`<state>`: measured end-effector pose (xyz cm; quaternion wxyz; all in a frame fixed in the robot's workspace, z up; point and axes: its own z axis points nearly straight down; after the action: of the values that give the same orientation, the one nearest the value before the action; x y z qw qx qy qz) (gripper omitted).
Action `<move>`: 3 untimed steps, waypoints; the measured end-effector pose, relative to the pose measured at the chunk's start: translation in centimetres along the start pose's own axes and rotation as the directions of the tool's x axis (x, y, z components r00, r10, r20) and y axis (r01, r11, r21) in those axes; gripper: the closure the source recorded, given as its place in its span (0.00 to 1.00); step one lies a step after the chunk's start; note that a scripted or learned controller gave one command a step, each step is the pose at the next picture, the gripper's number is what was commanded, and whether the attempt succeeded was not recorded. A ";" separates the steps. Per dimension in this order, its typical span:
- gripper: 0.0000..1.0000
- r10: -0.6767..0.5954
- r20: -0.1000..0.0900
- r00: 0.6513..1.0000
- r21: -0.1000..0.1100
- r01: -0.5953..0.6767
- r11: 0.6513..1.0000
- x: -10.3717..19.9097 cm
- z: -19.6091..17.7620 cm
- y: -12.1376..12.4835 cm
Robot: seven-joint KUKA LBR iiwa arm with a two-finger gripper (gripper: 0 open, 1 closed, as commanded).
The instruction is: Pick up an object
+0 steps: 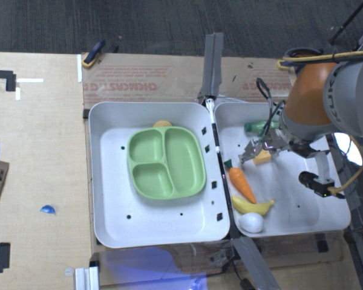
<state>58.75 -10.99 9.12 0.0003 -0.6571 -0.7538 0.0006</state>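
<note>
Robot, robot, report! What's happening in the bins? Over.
Gripper low in right bin, at yellow block. Carrot, banana, egg close by. Green tray in left bin.

The bench [36, 162] carries two white bins [106, 180], side by side, touching, and a small blue piece [47, 209].

Your worktop [36, 162] carries two bins side by side. In the left bin [109, 222] a divided plate [167, 162] lies near the centre. In the right bin [302, 216], along its left wall, you have a carrot [242, 185], then a banana [252, 206], then an egg [251, 222] nearest the front edge.
</note>
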 end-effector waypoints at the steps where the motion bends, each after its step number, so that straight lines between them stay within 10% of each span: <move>1: 0.00 -0.234 0.000 0.972 -0.001 0.234 0.972 1.4 -0.1 -1.9; 2: 0.00 -0.441 0.000 0.897 -0.001 0.441 0.897 1.3 -3.6 -6.6; 3: 0.00 -0.661 0.002 0.751 -0.002 0.661 0.751 1.5 -0.1 -7.8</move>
<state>50.82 -10.56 9.19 -0.0007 -0.3486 -0.9373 -0.0004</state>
